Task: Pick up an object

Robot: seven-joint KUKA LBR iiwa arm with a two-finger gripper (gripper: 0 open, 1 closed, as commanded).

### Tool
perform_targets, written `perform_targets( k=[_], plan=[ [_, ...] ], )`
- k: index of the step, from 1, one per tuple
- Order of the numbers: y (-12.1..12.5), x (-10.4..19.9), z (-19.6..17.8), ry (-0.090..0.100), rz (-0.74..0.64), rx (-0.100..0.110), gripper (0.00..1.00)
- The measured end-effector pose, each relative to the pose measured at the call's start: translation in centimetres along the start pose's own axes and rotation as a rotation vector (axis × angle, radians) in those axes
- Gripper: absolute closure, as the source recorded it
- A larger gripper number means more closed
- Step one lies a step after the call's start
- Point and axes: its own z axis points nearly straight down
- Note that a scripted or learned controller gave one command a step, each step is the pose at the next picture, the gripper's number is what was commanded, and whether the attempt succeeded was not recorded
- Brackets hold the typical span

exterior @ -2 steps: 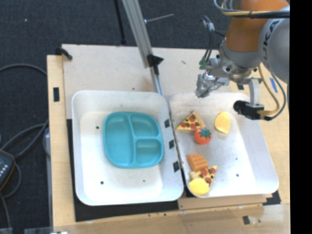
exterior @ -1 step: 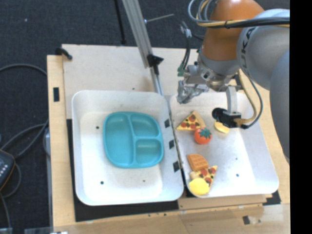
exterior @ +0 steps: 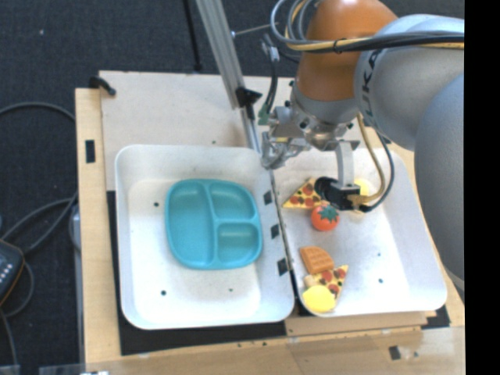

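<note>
The arm (exterior: 344,45) is reaching in from three o'clock, its wrist pointing down. Its pincer (exterior: 273,153) is hovering over the divider's twelve o'clock end; whether it is released or clenched, I cannot tell. A toy tomato (exterior: 325,217) is lying in the right bin (exterior: 391,264), at the pincer's five o'clock.

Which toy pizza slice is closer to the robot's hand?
The plastic pizza slice at the right bin's back, beside the red toy tomato; the other slice lies by the yellow lemon in front.
</note>
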Motion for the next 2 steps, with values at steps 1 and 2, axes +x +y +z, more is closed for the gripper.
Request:
perform_targets(
  k=[1,2],
  plan=[
    [-1.31,5.17,-0.26,0.000,0.000,0.001,1.00],
    [-1.26,4.81,-0.22,-0.001,0.005,0.001,0.00]
  ],
)
